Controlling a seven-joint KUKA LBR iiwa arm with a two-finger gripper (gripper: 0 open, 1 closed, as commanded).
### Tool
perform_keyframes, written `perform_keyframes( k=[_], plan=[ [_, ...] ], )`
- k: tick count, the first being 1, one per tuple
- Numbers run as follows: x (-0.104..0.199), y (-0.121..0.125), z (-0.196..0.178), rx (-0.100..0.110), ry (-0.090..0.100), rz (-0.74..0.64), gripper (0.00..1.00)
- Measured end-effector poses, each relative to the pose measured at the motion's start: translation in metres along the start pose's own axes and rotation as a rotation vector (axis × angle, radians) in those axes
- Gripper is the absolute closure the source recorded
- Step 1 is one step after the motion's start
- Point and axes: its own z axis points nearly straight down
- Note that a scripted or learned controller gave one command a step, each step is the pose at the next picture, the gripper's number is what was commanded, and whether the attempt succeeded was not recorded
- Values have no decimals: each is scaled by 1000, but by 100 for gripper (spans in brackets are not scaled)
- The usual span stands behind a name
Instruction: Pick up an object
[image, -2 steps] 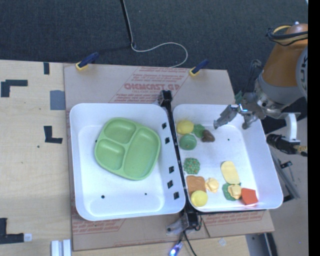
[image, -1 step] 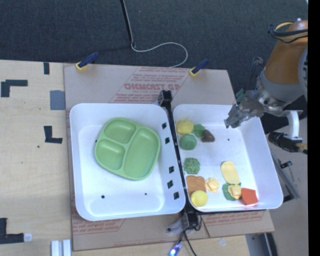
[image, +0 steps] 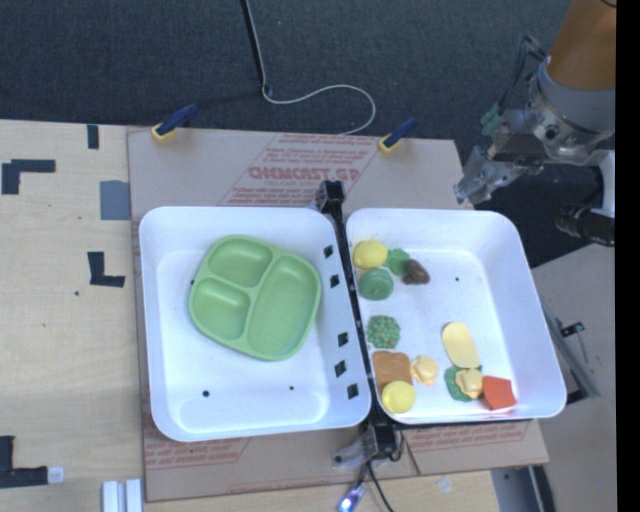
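The right bin (image: 500, 245) holds several small toy foods along its left and front sides. A yellow lemon (image: 370, 253), a green leaf piece (image: 398, 262) and a brown piece (image: 416, 272) lie at its far left. Below them sit a green round piece (image: 377, 285), a broccoli (image: 383, 330), a brown toast (image: 391, 365) and a yellow ball (image: 398, 397). A yellow oval (image: 460, 343) and an orange-red block (image: 498, 392) lie near the front right. My gripper (image: 478, 183) hangs above the bench just beyond the right bin's far right corner, apart from every object.
The left bin (image: 170, 390) holds a green divided plate (image: 256, 296). A black divider (image: 345, 300) joins the two bins. Both bins rest on cardboard (image: 290, 170) clipped at its far edge. A white cable (image: 300, 95) lies on the dark floor behind.
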Motion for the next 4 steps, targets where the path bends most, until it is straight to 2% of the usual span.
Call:
perform_keyframes(
  k=[1, 2, 3, 4],
  plan=[
    [72, -11, -170, -5, 2, -2, 100],
    [99, -100, -117, 22, 2, 4, 100],
    [193, -113, -163, 12, 4, -5, 100],
    [212, -112, -124, 20, 0, 5, 100]
  ],
)
